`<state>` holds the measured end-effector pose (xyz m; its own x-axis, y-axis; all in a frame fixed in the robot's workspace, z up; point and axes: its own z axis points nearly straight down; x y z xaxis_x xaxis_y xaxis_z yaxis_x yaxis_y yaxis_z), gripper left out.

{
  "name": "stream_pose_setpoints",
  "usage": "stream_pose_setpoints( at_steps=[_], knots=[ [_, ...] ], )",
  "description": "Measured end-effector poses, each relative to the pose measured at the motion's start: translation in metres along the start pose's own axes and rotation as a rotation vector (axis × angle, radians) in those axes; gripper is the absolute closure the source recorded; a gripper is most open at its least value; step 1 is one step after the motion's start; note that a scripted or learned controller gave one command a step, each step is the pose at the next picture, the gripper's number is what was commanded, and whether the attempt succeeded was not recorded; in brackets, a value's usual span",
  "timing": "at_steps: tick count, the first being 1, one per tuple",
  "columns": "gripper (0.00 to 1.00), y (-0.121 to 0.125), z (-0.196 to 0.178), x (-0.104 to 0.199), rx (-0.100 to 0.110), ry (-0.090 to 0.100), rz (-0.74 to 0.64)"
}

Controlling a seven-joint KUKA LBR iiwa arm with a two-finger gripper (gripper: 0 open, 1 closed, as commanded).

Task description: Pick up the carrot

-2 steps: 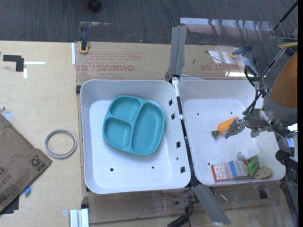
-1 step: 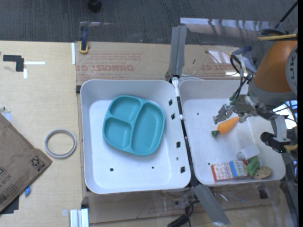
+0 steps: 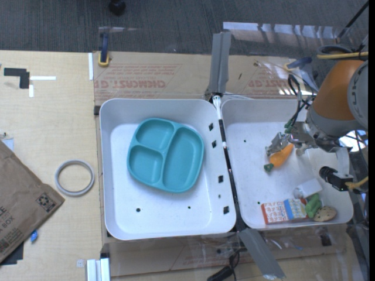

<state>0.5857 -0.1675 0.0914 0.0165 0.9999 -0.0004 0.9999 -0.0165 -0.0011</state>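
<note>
Just one carrot between the jaws, one teal plate apart

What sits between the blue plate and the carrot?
In the camera view, the two bins' adjoining walls stand between the blue plate and the carrot, plus bare white bin floor on both sides.

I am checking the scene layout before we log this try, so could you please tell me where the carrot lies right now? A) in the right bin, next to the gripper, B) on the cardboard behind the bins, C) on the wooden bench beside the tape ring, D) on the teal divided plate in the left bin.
A: the carrot lies on the right bin's floor, at the gripper.
</note>
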Motion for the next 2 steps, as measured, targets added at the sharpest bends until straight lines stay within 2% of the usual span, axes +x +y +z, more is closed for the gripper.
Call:
stream_pose_setpoints(
  at_steps=[1, 2],
  knots=[
    [1.0, 0.0, -0.009, -0.001, -0.001, 0.0, 0.003],
    [1.0, -0.025, -0.139, 0.048, 0.001, -0.001, 0.315]
  ],
)
